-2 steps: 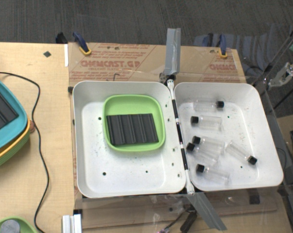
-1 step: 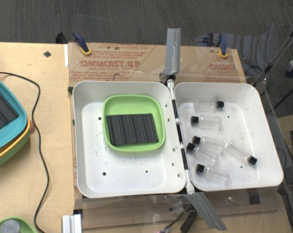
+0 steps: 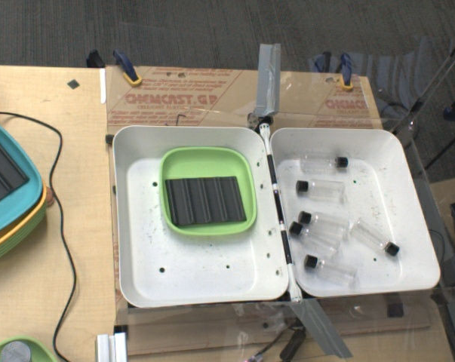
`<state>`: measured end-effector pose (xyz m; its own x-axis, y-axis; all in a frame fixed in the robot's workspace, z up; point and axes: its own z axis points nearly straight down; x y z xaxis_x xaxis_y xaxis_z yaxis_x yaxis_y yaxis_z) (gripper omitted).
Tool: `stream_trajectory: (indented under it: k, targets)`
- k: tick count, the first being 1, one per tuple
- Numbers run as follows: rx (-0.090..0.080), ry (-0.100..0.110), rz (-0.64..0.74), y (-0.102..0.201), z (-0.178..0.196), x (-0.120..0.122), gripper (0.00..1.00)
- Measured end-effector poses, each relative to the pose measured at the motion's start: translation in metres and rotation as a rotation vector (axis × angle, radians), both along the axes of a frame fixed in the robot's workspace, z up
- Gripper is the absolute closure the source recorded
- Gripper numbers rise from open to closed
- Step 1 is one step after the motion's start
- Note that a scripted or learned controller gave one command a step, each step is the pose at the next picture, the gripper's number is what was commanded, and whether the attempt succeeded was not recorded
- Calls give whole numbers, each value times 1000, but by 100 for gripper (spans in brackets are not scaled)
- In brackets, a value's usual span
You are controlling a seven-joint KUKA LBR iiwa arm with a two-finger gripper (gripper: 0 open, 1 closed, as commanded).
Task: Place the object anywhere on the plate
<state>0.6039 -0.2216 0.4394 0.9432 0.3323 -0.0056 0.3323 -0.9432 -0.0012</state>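
Hand: I cannot tell from the camera view whether it is open, closed or gripping anything.

I take the green plate (image 3: 207, 157) as my reference. Far left of the plate, at the edge of the tabletop (image 3: 31, 89), sits a teal container (image 3: 27, 202) stacked on yellowish ones. Between it and the plate a black cable (image 3: 63, 225) runs down the tabletop.

The plate lies flat inside the left bin (image 3: 197, 277), toward that bin's far side. A black ribbed insert (image 3: 206, 200) covers most of the plate's floor. Nothing else rests on the plate. Behind the plate, printed cardboard (image 3: 182, 96) lies under both bins, held by a blue clamp (image 3: 125, 66) at its far left corner and a second clamp (image 3: 344, 72) far right of the plate.

Right of the plate, across the seam where the bins meet, is the right bin (image 3: 408, 202). The task objects are here: several clear vials (image 3: 329, 236) with black caps, lying on their sides and scattered over the bin floor. One capped vial (image 3: 342, 161) lies farthest back and another (image 3: 391, 250) farthest right of the plate. All the vials are well apart from the plate, and the step of placing one on it is not yet done.
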Motion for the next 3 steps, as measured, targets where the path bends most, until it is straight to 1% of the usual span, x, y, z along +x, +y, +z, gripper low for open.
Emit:
stream_trajectory:
  k: [1,2,3]
  targets:
    - [0,0,-133,0,0,47,0]
    - [1,0,-126,1,0,50,0]
    - [1,1,-132,1,-1,48,0]
